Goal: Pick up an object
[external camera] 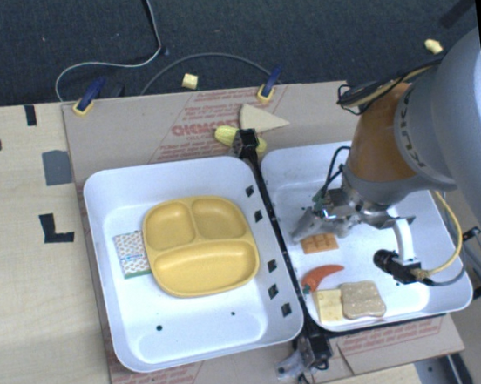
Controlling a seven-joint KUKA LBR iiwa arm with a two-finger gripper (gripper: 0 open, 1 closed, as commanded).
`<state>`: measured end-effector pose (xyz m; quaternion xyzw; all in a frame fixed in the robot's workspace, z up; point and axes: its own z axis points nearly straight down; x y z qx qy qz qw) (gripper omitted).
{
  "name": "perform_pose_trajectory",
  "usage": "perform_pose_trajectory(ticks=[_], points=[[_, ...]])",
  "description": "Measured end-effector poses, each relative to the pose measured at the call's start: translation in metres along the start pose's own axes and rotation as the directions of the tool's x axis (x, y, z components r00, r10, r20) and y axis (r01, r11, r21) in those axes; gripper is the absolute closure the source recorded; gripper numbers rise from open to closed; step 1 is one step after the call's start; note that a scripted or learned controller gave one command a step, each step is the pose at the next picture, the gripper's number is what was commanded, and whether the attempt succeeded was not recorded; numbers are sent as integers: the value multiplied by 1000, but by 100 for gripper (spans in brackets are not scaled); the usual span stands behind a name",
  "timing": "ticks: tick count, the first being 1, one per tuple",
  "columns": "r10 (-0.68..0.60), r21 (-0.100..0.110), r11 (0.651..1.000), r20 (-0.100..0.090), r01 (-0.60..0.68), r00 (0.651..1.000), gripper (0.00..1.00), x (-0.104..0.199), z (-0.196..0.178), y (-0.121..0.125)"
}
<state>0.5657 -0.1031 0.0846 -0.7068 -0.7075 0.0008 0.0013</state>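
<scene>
The nearest candidate for pickup is the waffle-patterned cracker (319,243), lying flat on the floor of the right bin (435,297), near its left wall. Its long axis runs roughly left to right in the camera view. My claw (315,221) sits directly above and just beside it on the far side, so the cracker lies toward the near edge of the bin from the claw. I cannot tell whether the claw is open or closed; nothing is visibly held in it.

Further toward the near edge lie a curved red piece (323,274), then a pale yellow slab (328,306) touching a tan bread-like slice (361,299). These are well clear of the claw.

The left bin (123,334) holds a yellow divided tray (200,244) with a small patterned sponge (130,253) just beside its left rim.

Both bins rest on cardboard (179,124) on the counter (27,303).

Judgement: the coming move calls for a short shift toward the near edge before descent.
</scene>
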Motion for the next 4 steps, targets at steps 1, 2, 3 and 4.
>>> perform_pose_trajectory(ticks=[1, 2, 3, 4], points=[[-2, -9, 1000, 0, 2, 1000, 0, 0, -2, -2], [-3, -10, 1000, 0, 3, 1000, 0, -5, -3, -6], [-1, -13, 1000, 4, 1, 1000, 0, -3, -3, -10], [0, -13, 1000, 6, 0, 1000, 100, -4, -13, -10]])
